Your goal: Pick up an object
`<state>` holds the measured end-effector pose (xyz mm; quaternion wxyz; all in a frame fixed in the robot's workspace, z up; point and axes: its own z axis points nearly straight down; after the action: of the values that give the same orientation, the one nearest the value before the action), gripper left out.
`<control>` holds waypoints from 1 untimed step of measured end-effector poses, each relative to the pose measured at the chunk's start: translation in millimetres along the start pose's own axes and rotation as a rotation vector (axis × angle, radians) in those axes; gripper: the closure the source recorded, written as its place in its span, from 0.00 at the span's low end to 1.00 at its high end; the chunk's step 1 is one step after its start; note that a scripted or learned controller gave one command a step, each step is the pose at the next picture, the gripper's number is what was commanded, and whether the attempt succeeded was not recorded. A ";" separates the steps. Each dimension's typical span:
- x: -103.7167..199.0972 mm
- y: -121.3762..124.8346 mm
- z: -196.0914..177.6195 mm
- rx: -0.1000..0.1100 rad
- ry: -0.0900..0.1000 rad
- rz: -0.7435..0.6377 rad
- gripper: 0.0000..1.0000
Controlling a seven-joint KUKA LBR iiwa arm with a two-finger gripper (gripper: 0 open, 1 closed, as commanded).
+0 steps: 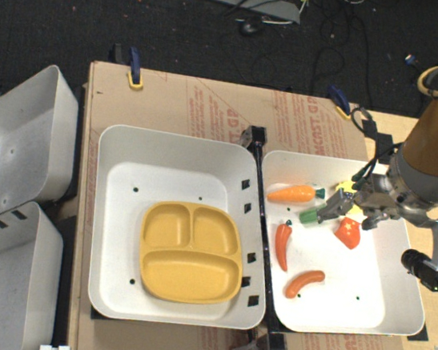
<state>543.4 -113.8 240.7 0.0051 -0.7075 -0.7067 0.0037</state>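
End effector (350, 205) is down in the right bin (361, 311), among the toy food near the back. Can't tell its state or whether it has anything (wrist hides the tips). Candidates all in that bin: carrot (291, 193) just left of it, a green piece (308, 217) by the tool, red strawberry-like piece (347, 233) just below it, red chili (282, 246) and sausage (304, 283) further forward. Left bin (100, 275) has the yellow divided plate (190, 252). Judging from this: approach done, grasp unconfirmed, lift not yet done.

light: bright, even | shadows: soft | focus: sharp | glare: slight
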 end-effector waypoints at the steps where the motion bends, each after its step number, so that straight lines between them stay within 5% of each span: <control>1: 0.1 2.2 -5.9 -0.012 -0.002 -0.002 0.00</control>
<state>545.8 -113.7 246.6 0.0004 -0.7068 -0.7074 0.0003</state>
